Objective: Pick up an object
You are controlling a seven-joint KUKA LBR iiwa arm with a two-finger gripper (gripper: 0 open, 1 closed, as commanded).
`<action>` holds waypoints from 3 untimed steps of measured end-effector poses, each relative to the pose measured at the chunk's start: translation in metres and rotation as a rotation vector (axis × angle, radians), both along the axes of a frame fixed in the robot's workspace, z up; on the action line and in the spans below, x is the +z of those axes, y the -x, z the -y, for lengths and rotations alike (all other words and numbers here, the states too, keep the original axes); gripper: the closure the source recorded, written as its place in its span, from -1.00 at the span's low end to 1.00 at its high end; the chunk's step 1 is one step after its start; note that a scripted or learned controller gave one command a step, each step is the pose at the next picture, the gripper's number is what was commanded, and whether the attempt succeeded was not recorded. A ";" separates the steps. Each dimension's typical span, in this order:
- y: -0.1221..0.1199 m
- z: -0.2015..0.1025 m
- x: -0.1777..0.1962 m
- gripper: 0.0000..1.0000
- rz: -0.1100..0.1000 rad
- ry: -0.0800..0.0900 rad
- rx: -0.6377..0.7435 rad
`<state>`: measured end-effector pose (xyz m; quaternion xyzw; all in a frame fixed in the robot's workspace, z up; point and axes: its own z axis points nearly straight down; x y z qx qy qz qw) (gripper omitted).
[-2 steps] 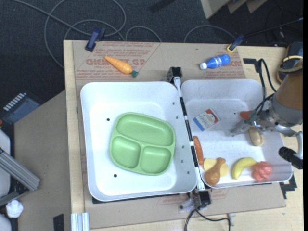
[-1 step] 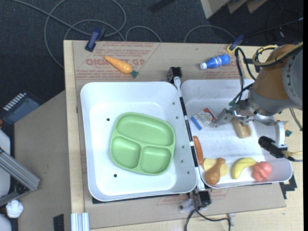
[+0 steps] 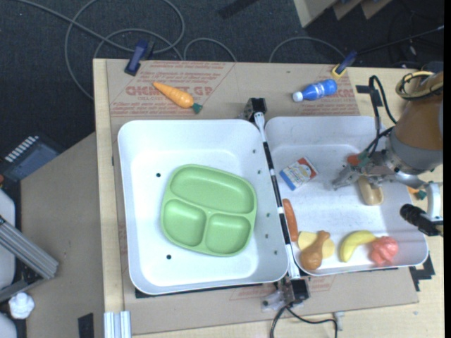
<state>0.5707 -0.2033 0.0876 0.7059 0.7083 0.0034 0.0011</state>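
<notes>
The tan toy (image 3: 370, 191) lies in the right bin (image 3: 331, 129), just under our end effector (image 3: 359, 171); we cannot tell how the end effector is set.

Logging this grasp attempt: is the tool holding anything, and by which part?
Cannot tell. The tool sits low in the right bin beside a tan object; no hold is visible.

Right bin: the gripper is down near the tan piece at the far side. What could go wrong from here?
The gripper sits beside the tan object rather than clearly over it, so a close may miss or knock it away. It is also near the right bin wall, which could block the fingers. The banana and pink toy lie close together, inviting a double grab later.
</notes>
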 end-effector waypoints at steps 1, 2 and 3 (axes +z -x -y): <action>-0.100 0.010 0.002 -1.00 -0.008 -0.017 0.004; -0.097 -0.035 -0.001 -1.00 -0.004 0.003 -0.001; -0.025 0.002 0.000 -1.00 -0.001 -0.001 0.000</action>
